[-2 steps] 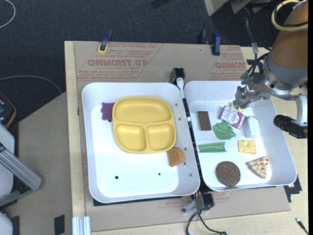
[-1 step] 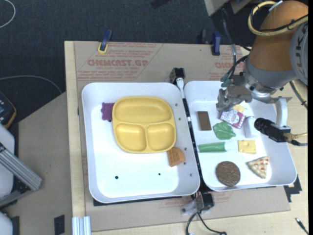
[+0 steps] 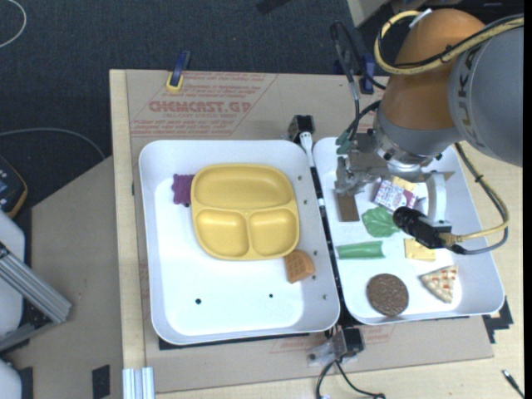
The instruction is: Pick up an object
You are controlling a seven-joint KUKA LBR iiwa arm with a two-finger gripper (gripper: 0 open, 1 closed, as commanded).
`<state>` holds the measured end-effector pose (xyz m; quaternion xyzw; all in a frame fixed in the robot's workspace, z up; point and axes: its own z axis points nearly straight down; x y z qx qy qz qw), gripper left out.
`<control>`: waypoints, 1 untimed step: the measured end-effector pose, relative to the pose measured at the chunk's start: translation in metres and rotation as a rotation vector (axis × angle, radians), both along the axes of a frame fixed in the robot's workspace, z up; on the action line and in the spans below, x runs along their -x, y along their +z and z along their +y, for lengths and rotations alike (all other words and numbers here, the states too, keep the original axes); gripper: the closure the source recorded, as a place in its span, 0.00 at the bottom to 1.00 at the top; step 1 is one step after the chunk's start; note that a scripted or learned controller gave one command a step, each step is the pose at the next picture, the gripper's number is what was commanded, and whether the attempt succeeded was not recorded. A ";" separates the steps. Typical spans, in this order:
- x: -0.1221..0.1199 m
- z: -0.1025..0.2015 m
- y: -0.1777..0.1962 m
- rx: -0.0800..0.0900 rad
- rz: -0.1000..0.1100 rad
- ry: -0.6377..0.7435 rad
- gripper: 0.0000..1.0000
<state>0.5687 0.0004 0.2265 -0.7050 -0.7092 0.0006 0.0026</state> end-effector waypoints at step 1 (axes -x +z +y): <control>-0.010 0.055 -0.012 0.001 -0.004 0.000 1.00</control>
